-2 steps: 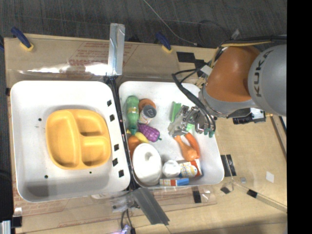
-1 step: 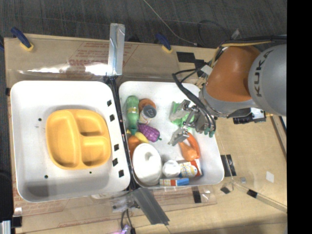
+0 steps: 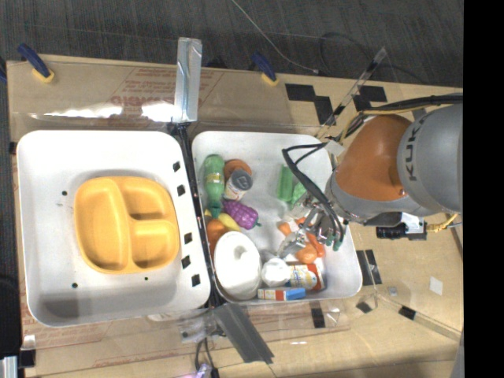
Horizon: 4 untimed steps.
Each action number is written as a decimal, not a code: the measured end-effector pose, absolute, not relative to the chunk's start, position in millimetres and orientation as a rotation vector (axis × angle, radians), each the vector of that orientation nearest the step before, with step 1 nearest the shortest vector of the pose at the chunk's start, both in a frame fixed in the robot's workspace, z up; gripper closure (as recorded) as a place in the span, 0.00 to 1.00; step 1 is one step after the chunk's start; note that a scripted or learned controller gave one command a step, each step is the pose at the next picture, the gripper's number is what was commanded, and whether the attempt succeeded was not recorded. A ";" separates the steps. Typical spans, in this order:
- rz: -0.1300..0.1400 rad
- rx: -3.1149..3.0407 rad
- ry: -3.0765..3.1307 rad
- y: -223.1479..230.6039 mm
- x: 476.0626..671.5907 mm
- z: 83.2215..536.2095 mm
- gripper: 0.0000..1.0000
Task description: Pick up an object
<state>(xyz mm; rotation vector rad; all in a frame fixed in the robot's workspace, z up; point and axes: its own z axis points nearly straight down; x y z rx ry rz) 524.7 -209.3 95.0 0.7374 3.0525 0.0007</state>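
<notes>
My gripper [image 3: 303, 239] reaches down into the right bin [image 3: 260, 144], near its right side, over a cluster of small orange and white items [image 3: 311, 252]. Its fingertips are lost among cables and clutter. The bin holds a green bottle [image 3: 213, 176], a brown jar with a dark lid [image 3: 238, 176], a purple grape bunch [image 3: 240, 213], a green packet [image 3: 287, 183], a white roll [image 3: 237, 264], a white cup [image 3: 275, 272] and a flat carton [image 3: 290, 293].
The left bin [image 3: 39, 164] holds a yellow divided tray [image 3: 126, 223]. The grey arm with its orange band [image 3: 370, 168] leans in over the right bin's right rim. A metal strip [image 3: 187, 81] stands at the back between the bins.
</notes>
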 end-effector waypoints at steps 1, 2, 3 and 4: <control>0.000 0.722 3.051 -207.8 527.7 107.1 1.00; 0.001 0.891 3.002 -159.5 481.0 228.1 1.00; -0.001 0.666 3.066 -133.9 478.3 240.4 1.00; -0.002 0.425 3.106 -116.0 478.5 250.2 1.00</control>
